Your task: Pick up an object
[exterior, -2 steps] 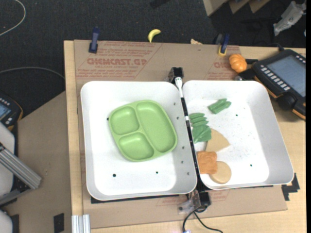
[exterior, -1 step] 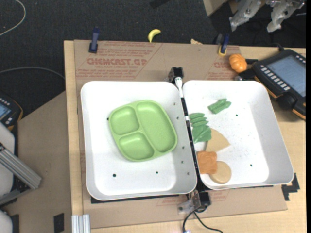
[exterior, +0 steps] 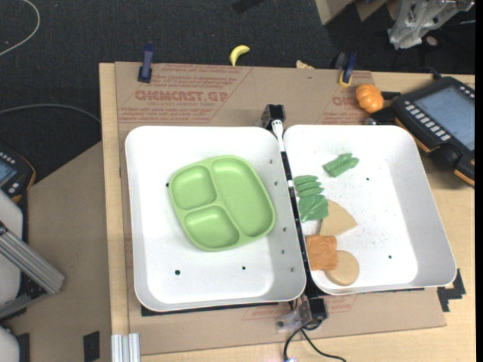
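Note:
The left bin (exterior: 151, 164) holds a light green plate with three compartments (exterior: 220, 202). In the right bin (exterior: 400, 202), along its left side, lie a green bean-like piece (exterior: 339, 164), two green leafy pieces (exterior: 309, 194), a tan wedge (exterior: 338, 219), an orange block (exterior: 322, 252) and a tan round disc (exterior: 343, 268). The block touches the disc. A grey metal part that looks like my gripper (exterior: 413, 17) hangs at the top right, beyond the bench and well away from both bins.
A small orange fruit (exterior: 369, 96) and a black control pendant (exterior: 441, 119) lie on the bench behind the right bin. A yellow banana toy (exterior: 239, 53) sits at the back edge. Blue clamps (exterior: 146, 62) hold the cardboard sheet.

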`<state>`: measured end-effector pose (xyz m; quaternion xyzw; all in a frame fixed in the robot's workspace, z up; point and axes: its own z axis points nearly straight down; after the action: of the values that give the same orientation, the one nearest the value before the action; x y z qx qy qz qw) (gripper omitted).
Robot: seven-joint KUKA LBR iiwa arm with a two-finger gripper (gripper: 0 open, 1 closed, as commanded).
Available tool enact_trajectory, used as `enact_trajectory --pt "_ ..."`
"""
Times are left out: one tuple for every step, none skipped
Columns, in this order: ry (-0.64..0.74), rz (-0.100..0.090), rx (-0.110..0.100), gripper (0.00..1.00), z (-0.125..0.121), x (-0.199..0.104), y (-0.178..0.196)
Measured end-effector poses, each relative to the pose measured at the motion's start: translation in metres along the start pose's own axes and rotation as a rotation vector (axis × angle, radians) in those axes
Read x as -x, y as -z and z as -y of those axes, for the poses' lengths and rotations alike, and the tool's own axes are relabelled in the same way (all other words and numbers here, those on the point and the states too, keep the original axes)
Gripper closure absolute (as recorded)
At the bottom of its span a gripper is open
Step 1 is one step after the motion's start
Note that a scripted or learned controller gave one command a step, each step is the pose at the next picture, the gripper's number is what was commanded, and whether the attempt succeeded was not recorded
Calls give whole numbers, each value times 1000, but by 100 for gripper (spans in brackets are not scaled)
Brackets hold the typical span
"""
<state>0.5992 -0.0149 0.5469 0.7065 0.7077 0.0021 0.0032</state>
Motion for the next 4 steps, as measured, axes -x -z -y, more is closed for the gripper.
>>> enact_trajectory --pt "2 -3 -24 100 16 -41 -142" --pt "-8 0 -18 100 10 16 -218" --pt "-8 5 14 100 7 85 -28" --pt "0 -4 -20 100 17 59 -145"
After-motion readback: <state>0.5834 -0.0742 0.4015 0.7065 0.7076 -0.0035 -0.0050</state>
